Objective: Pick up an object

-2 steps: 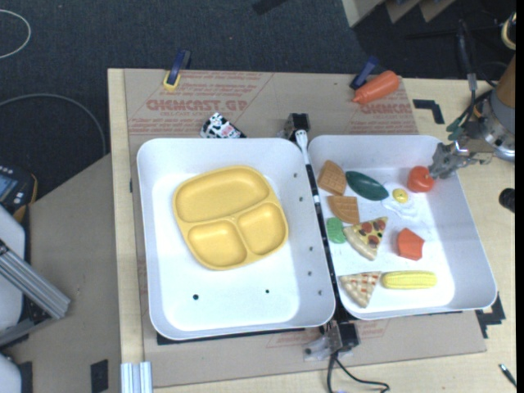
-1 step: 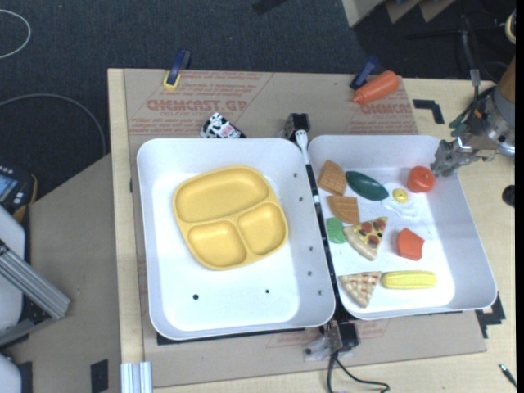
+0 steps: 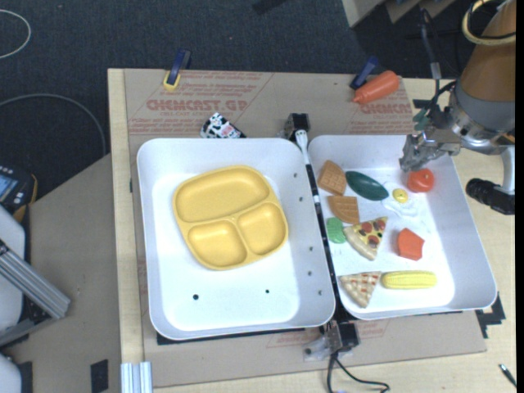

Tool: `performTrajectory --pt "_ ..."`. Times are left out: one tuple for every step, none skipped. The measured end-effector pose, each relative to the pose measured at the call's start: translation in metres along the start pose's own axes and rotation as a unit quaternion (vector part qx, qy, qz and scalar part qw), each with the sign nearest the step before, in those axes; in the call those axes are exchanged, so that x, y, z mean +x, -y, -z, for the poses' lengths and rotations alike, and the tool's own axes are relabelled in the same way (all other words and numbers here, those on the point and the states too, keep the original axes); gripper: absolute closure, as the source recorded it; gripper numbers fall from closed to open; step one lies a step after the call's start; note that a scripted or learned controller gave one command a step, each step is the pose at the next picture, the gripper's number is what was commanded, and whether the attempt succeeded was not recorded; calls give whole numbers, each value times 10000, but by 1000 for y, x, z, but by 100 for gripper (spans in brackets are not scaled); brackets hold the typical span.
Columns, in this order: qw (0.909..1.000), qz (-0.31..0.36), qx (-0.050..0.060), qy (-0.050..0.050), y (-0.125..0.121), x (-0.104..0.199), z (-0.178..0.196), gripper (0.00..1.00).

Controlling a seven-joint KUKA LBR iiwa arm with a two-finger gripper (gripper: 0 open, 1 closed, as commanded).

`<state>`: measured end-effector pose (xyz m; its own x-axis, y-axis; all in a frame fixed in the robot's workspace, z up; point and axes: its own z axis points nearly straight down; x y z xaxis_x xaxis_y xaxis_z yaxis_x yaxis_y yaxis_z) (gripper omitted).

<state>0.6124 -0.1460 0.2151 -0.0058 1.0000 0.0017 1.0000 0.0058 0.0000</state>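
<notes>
Approach step, by my judgement. Gripper (image 3: 419, 155) hangs low over the right bin's (image 3: 467, 219) far corner, just beside a red tomato (image 3: 421, 179); its opening cannot be told, and nothing shows in its hold. Next move calls for centring over the tomato, then descending.

bins: the left bin (image 3: 155, 244) and right bin (image 3: 458, 244) look like smooth white plastic with a faint sheen
yellow tray (image 3: 231, 218): glossy moulded plastic
toy foods: corn cob (image 3: 408, 280) and dark green piece (image 3: 366, 185), at its 11 o'clock, shiny plastic
bench board (image 3: 270, 97): matt brown cardboard, printed
gripper (image 3: 419, 155): dull grey metal
</notes>
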Motion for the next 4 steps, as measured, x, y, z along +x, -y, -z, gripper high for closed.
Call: performTrajectory --pt "10000 7 -23 4 -19 62 9 100" --pt "10000 -17 -19 13 -30 77 5 100" --pt "10000 -36 12 6 -12 76 13 100" --pt "10000 -33 -3 15 -22 67 1 100"
